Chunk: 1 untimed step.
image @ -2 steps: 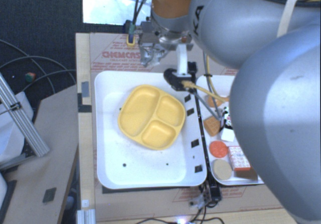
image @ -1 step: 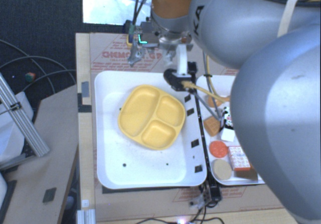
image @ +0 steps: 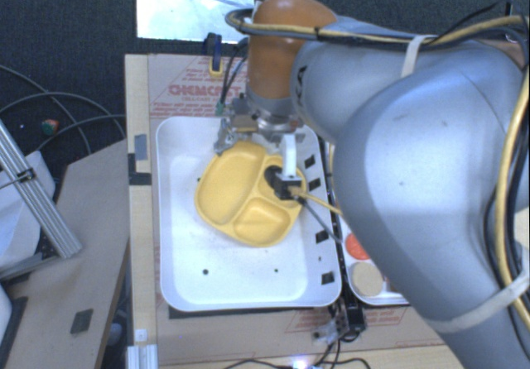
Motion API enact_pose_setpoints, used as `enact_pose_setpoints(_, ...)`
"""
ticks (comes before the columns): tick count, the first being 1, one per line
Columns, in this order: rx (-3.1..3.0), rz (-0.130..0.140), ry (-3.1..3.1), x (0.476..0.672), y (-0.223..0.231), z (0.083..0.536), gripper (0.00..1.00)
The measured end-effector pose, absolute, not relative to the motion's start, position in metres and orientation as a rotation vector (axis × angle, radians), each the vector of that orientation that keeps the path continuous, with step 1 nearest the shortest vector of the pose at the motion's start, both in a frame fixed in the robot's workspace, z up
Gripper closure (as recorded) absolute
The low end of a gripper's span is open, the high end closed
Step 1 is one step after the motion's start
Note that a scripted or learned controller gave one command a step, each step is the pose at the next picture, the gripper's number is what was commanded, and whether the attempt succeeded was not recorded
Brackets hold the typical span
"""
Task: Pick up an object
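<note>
A yellow divided plate [image: 240, 198] lies in the left white bin [image: 240, 289], in its upper middle, and looks slightly tilted. My gripper [image: 257, 156] comes down under the orange band right at the plate's far rim. One part of it sits by the plate's upper left edge. Another part, white with a black tip, reaches onto the plate's right side. The wrist hides the plate's far rim, so it is unclear whether the plate is gripped.
The grey arm covers most of the right bin [image: 377, 299], where an orange round piece [image: 356, 247] and a beige round piece [image: 367, 280] peek out. A black divider with clips runs between the bins. Cables trail past the plate's right side.
</note>
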<state>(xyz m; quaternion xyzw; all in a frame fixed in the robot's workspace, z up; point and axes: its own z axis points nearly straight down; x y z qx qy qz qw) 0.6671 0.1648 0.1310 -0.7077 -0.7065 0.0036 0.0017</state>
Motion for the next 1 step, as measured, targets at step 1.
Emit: enact_pose_setpoints(1, -2.225, -0.002, -2.221, 0.6694, 0.1218, 0.0836, 0.0)
